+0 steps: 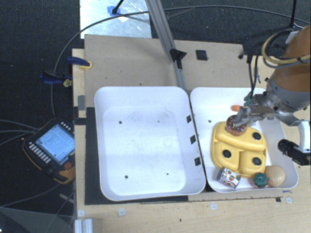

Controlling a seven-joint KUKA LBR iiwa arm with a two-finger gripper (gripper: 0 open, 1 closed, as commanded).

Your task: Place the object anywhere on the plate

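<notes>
Both bins look like smooth matt white plastic, the yellow plate is glossy plastic, and the bench is plain matt board.

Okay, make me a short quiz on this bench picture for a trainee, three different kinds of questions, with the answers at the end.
1. True or false: the yellow plate lies in the left bin.
2. Which thing lies nearest the small can? A) the teal object B) the orange object C) the handheld screen
3. Fill in: the pincer hangs over the plate's ____ compartment, the one with the brown ring-shaped object.

Key
1. False; it lies in the right bin.
2. A
3. Far (top in the view).
</notes>
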